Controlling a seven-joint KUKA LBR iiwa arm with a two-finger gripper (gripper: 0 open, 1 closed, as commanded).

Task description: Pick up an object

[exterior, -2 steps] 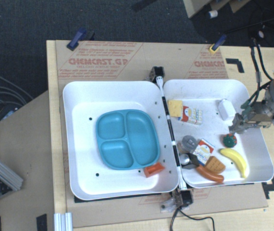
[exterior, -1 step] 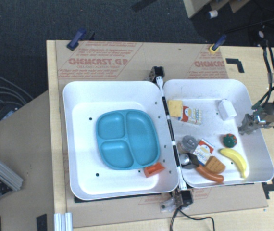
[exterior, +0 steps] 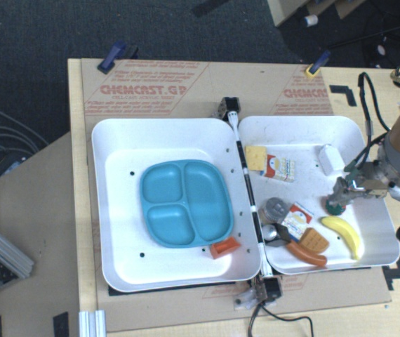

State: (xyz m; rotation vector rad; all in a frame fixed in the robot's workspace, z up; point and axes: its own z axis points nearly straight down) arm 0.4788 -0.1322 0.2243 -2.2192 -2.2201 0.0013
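Observation:
My gripper (exterior: 337, 201) reaches in from the right and hangs low over the right bin (exterior: 298, 128), just above the yellow banana (exterior: 345, 234). Its tip is dark and small in the camera view. To its left lie a grey round disc (exterior: 276, 208), a red and white packet (exterior: 296, 221), a brown cookie (exterior: 314, 240) and a red sausage (exterior: 307, 253). Farther back rest a yellow cheese slice (exterior: 255, 158), a white and red carton (exterior: 280, 168) and a white block (exterior: 330, 159). Nothing shows between the fingers.
The left bin (exterior: 116, 146) holds a blue divided plate (exterior: 185, 202) and a small orange block (exterior: 224, 247) by its front right corner. A black rail (exterior: 245, 181) runs between the two bins. Cables trail along the right side of the bench.

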